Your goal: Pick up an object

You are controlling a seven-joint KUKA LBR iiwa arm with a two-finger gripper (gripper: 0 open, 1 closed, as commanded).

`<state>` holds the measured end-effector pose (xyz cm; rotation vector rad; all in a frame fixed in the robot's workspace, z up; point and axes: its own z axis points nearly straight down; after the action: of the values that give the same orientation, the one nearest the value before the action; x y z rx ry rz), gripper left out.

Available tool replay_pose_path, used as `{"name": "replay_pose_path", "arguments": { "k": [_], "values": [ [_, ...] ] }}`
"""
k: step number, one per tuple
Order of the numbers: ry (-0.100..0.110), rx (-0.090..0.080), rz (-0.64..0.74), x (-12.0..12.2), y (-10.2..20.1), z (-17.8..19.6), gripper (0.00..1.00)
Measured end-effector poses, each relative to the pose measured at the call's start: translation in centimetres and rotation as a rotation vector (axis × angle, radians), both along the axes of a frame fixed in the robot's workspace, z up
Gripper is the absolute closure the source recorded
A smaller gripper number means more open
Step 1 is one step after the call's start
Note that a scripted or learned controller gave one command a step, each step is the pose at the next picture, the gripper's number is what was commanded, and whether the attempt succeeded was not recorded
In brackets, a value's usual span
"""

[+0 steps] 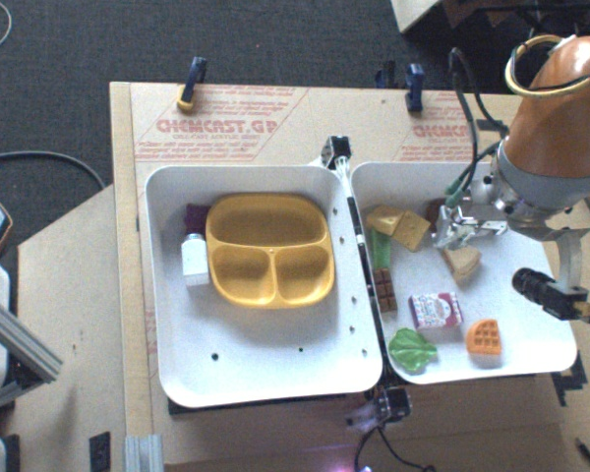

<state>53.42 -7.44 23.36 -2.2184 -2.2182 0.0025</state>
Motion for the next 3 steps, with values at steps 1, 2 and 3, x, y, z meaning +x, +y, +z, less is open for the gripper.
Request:
{"name": "replay_pose_path", "arguments": {
  "k": [1,2,3],
  "values": [
    [0.000,-0.001,-0.001,-0.9,0.3,-1.4,1.00],
    [-0.008,-0.003,0.000,-0.8,-0.1,-0.1,1.00],
    [-0.007,-0.003,-0.001,0.1,-1.1,-0.4,1.00]
  ]
}}
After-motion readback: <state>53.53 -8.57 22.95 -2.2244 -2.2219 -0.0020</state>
